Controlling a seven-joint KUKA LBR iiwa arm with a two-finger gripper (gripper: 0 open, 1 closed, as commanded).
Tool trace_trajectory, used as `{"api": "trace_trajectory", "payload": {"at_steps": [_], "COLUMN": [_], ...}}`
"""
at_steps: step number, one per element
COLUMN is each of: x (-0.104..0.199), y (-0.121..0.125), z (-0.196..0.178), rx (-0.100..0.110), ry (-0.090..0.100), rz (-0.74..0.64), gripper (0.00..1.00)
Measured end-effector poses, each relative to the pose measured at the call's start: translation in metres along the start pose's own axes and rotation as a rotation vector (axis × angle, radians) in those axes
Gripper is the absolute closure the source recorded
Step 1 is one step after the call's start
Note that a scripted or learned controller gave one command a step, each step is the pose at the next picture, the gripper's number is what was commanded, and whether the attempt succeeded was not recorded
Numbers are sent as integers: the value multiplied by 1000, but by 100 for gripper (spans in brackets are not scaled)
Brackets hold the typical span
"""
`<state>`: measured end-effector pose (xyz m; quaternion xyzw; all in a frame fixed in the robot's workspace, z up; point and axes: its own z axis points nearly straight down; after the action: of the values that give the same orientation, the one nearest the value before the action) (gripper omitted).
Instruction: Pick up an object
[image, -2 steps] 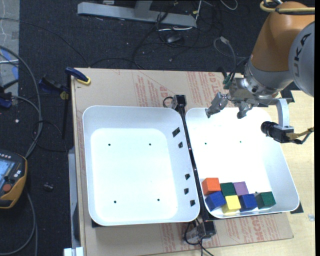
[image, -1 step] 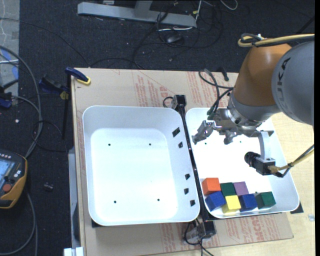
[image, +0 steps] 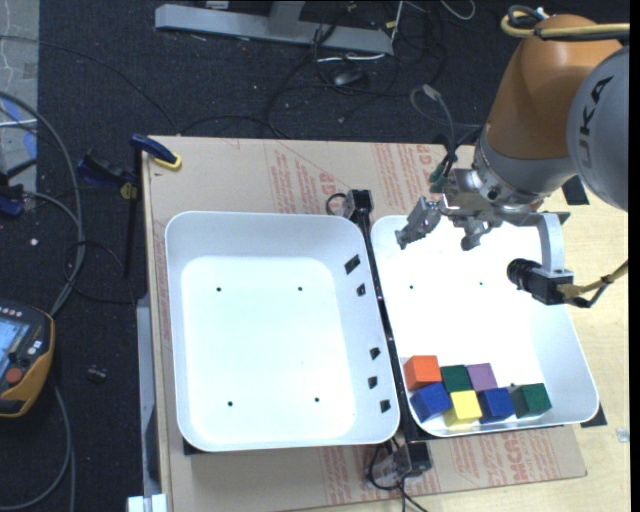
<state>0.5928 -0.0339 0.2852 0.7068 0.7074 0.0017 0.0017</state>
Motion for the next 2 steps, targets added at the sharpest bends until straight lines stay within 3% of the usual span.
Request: {"api": "trace_trajectory", "payload": {"at_steps": [1, 2], "x": [14, -7], "y": [11, -47], "z": [33, -55], "rx": [7, -4], "ry": [0, 0], "rz": [0, 2], "gripper": [0, 0]}}
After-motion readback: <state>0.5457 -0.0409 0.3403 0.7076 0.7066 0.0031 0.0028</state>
